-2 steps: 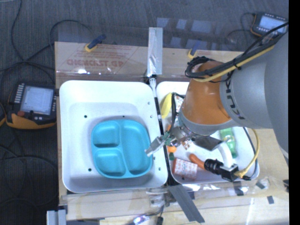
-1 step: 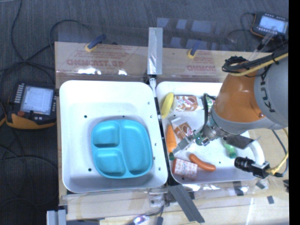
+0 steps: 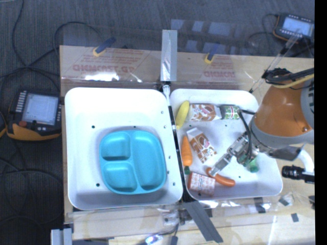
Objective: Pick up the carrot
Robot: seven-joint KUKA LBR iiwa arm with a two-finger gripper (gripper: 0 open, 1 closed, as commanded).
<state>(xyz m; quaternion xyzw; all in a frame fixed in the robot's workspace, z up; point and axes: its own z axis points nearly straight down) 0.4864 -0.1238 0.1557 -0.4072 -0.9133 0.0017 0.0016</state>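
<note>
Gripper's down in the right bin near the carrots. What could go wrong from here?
Two carrot-like pieces lie in the right bin: one by the left wall, another just below the gripper. It might take the unintended one. That lower carrot touches a red packet, which could get pinched or dragged along.

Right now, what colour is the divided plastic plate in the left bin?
The divided plastic plate is light blue, clearest in the camera view.
</note>
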